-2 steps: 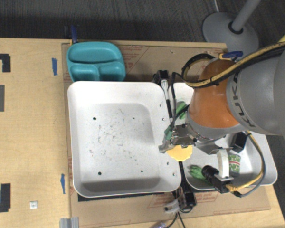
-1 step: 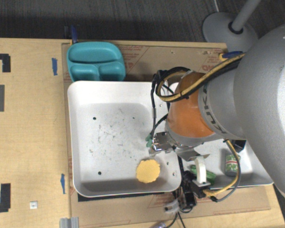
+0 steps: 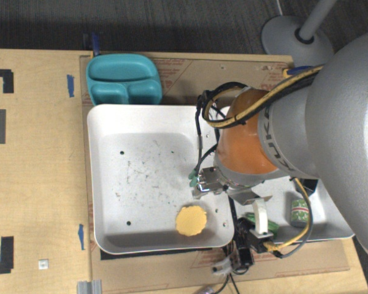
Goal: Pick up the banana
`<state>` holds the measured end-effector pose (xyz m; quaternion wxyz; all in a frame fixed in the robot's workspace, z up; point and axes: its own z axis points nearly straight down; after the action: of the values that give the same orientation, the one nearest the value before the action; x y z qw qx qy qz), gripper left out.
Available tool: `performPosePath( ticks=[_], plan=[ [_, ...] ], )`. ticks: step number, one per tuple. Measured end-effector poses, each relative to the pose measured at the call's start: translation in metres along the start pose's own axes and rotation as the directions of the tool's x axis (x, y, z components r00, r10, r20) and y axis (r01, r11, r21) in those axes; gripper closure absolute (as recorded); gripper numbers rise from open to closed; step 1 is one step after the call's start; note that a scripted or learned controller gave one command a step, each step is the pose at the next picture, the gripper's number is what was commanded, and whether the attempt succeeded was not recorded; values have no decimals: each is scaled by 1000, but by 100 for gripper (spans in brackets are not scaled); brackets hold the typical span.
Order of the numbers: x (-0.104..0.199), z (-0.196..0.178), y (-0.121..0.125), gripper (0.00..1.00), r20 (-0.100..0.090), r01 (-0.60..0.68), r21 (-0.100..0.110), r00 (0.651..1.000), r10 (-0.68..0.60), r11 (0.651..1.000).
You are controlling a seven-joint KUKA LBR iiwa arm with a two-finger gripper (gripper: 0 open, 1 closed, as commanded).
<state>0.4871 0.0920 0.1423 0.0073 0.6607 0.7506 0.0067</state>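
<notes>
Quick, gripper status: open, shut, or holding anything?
Gripper: cannot be told; the orange-banded wrist covers it from above, by the right wall of the left bin.

Shallow white plastic bin [image 3: 141,158] with faint dark specks, turquoise moulded plastic tray [image 3: 122,78], round flat yellow-orange disc [image 3: 191,220], small green can [image 3: 299,211] with white label, grey metal arm [image 3: 343,121] with orange band [image 3: 245,149], tan bench [image 3: 37,182]

Disc [image 3: 191,220] lies in left bin [image 3: 141,164], can [image 3: 299,210] in right bin [image 3: 328,222].

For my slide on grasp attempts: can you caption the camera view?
Grey KUKA arm reaches over two white bins; a round yellow disc lies in the left one.
</notes>
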Motion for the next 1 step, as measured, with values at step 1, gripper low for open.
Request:
performPosePath(
  ticks=[1],
  plan=[
    [48,56,-3,100,-8,284,19,959,-283,959]
  ],
)
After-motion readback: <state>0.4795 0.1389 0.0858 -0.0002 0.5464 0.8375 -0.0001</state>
